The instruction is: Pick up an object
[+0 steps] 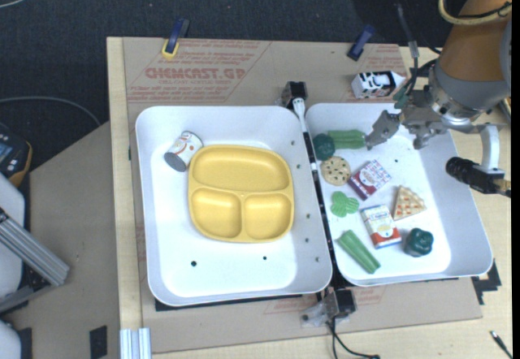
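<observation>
1. Gripper (404,128): hangs over the upper part of the right bin (475,223), fingers spread wide, nothing between them.
2. Nearest items: red packet (370,177) just below the fingers; cucumber (347,139) and cookie (335,170) to its left.
3. Farther items in the same bin: pizza slice (409,205), small carton (380,227), green leaf (344,205), green stick (357,251), dark pepper (418,242).
4. Left bin (162,268): yellow tray (240,192) and a tipped can (184,150), well apart from the arm.
5. Step, by my reading: approach, no pick yet. Next move calls for settling on one target, likely the packet, then descending squarely over it before closing.
</observation>
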`<state>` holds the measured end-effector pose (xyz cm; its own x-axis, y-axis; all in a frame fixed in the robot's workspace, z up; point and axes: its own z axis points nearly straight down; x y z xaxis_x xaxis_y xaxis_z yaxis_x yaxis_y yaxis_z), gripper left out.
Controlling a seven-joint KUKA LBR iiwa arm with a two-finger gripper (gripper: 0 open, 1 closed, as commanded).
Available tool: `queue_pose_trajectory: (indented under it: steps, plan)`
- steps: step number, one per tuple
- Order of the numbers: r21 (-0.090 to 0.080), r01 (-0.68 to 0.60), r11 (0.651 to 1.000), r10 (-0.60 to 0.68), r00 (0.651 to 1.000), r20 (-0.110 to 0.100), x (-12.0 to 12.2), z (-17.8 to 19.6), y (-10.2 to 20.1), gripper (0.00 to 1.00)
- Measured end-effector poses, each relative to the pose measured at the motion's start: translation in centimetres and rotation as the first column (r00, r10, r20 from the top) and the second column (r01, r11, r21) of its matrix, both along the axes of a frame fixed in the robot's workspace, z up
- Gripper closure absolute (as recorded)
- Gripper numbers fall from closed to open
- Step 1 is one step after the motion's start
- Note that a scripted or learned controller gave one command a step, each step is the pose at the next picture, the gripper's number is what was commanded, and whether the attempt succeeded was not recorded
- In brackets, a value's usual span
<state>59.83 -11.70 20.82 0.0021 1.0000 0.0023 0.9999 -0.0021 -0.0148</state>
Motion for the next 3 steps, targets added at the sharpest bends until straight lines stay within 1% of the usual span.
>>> queue_pose_trajectory:
  steps: [1, 2, 3]
  plan:
    - [-0.002, -0.002, 1.000, 0.002, 1.000, 0.014, 0.3, 0.8, 0.0, 0.00]
    - [-0.001, -0.001, 1.000, 0.001, 1.000, 0.008, -0.7, -4.4, -0.5, 0.00]
    - [0.000, -0.001, 1.000, 0.001, 1.000, 0.009, -0.8, -10.7, -0.6, 0.00]
